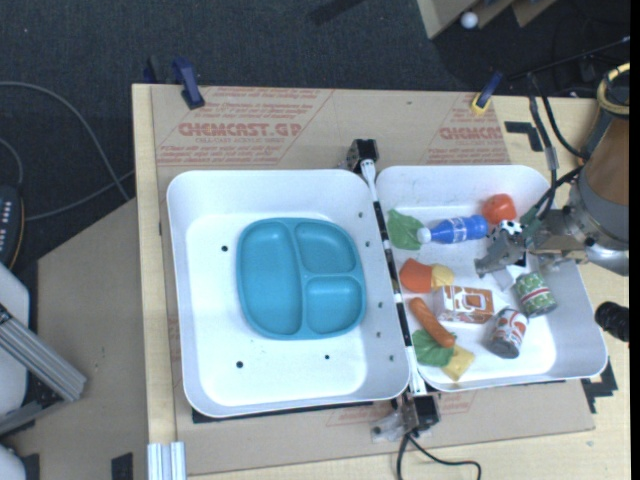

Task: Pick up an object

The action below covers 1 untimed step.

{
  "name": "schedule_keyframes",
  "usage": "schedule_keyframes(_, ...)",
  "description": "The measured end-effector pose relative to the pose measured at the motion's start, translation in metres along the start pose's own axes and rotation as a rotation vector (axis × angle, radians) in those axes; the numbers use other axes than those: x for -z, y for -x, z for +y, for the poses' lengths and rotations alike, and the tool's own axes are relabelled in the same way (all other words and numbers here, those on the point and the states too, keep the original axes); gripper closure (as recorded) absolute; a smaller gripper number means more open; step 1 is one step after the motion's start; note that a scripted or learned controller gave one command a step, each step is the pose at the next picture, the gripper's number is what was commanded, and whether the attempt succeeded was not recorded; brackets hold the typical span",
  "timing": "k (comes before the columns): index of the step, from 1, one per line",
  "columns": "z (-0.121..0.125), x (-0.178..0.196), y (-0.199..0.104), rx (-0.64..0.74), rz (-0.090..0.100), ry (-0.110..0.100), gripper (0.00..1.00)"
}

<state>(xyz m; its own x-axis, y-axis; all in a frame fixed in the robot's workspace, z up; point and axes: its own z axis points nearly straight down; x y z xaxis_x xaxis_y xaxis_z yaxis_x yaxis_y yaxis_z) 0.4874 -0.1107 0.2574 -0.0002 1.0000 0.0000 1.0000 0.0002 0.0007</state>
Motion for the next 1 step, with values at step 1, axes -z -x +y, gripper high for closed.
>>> schedule_keyframes(1, 0.0616, -0.0204, 0.0832, -0.002, -0.002, 0.001, 0.00)
